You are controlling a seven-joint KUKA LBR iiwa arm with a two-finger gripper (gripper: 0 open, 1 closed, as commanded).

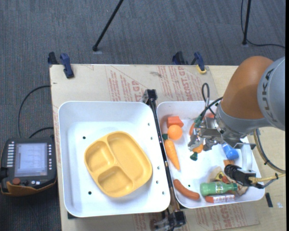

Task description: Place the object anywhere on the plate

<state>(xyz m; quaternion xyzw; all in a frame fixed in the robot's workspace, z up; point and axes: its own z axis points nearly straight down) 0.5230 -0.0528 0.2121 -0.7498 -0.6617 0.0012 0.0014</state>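
Hovering low in the right bin (183,203), the gripper (199,143) sits over scattered toy food; whether it is released or clenched cannot be told, though something small and orange shows just beneath it. A carrot (172,154) lies near the bin's left wall, with an orange ball (175,132) above it, a sausage (186,189) below, and a green bottle (218,188) toward the lower right. In the left bin (72,129), the yellow sectioned plate (117,163) lies flat on the desk (111,81).
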